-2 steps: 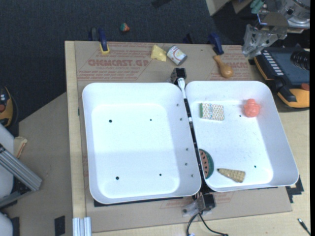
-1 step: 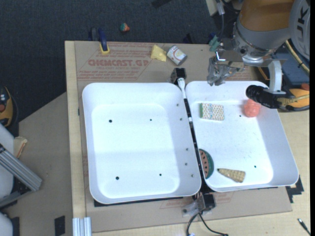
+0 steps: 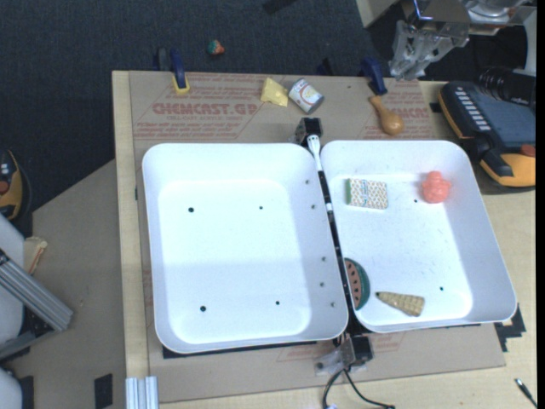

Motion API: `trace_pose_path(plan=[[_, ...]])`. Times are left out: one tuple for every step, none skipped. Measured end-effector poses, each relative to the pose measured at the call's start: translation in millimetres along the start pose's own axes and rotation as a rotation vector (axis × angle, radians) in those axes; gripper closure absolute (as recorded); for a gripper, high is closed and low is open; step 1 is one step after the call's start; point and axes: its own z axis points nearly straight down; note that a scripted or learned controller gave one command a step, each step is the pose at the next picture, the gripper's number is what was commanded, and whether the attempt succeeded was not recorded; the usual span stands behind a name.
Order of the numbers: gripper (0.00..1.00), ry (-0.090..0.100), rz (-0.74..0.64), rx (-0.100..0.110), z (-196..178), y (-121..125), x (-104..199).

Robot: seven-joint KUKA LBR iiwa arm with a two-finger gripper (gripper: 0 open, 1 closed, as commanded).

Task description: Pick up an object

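**Gripper above the bench's far edge, objects lying in the right bin**

The metal two-finger gripper (image 3: 415, 58) hangs beyond the right shallow white bin (image 3: 477, 228); whether it is spread or closed cannot be told. In that bin lie a pink rounded lump (image 3: 435, 187), a patterned rectangular pad (image 3: 367, 193), a tan waffle cone (image 3: 400, 302) and a watermelon-slice toy (image 3: 354, 283).

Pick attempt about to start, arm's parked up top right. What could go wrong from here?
The watermelon slice sits against the right bin's left wall, so a grasp there may hit the rim. The cone lies close to the near wall, leaving little clearance. The pink ball looks round and may roll away on contact.
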Motion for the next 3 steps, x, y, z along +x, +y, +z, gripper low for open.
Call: trace_pose_path(plan=[[1.0,0.001,-0.003,0.03,97.7,-13.8,48.1],[1.0,0.001,0.0,-0.001,-43.6,-6.4,41.8],[1.0,0.0,-0.009,0.035,134.8,-6.9,159.9]])
